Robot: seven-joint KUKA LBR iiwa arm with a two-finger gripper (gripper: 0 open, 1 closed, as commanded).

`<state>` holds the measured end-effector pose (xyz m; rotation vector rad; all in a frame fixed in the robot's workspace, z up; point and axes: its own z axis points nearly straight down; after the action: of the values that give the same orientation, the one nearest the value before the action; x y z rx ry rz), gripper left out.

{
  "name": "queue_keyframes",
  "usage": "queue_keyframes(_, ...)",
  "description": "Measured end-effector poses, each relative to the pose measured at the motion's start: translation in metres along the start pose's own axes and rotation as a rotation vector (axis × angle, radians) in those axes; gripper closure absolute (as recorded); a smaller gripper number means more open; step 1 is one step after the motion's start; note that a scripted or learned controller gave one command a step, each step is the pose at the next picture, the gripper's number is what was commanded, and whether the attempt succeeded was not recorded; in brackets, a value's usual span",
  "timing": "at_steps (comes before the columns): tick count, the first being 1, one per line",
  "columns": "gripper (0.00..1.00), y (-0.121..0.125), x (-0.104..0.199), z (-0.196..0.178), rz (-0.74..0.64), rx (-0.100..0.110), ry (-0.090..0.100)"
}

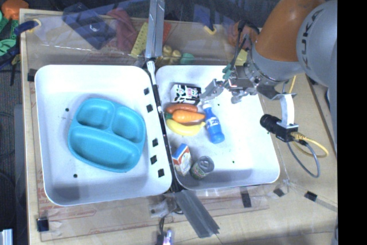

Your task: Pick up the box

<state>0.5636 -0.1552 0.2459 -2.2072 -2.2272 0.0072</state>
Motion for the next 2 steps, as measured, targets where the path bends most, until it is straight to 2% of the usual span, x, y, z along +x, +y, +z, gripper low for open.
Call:
queue_keyframes(1,0.00,0.066,0.011,0.148,0.034,0.000,0.001)
queue_keyframes(2,0.00,0.092,-0.031,0.138,0.110,0.009,0.002)
